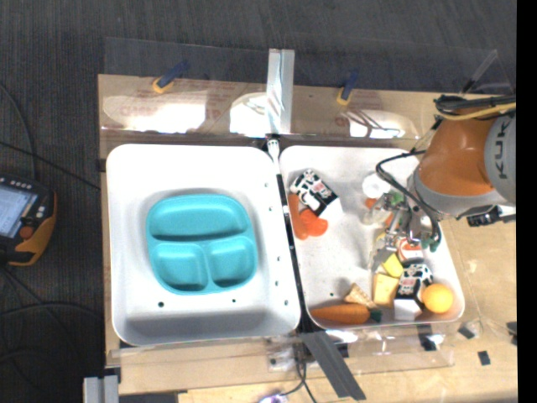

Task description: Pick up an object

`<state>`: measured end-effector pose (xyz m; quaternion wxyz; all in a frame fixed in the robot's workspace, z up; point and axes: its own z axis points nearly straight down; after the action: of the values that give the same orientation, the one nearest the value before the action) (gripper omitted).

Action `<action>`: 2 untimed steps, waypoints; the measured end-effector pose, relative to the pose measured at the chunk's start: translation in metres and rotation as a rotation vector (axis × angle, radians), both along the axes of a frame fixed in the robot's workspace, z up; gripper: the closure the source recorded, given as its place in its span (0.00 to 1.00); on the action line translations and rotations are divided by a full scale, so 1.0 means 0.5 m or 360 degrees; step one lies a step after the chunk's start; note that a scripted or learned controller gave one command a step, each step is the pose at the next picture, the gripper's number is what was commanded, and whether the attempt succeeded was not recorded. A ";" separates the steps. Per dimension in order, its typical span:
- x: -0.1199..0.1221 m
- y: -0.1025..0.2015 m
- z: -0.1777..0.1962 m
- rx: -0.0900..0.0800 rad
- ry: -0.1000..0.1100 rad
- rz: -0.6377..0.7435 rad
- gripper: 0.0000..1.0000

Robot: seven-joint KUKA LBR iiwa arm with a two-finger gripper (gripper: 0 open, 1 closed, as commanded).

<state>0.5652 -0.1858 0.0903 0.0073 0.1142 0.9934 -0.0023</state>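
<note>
I see the arm [457, 162] reaching in over the right bin [336, 263], its gripper [401, 229] low above the cluster of small objects near that bin's front right corner. I cannot tell the gripper's state from here. A yellow wedge [388, 267] lies just below it, an orange ball [437, 297] in the corner, a carrot [341, 313] along the front wall. The left bin [126, 225] holds a teal divided tray [201, 240].
</note>
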 end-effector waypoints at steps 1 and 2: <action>0.003 0.001 0.022 -0.0005 -0.0006 0.0002 1.00; -0.103 0.127 0.005 -0.0003 -0.0007 0.0172 1.00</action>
<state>0.5139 -0.1224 0.0926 0.0098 0.0604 0.9981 -0.0025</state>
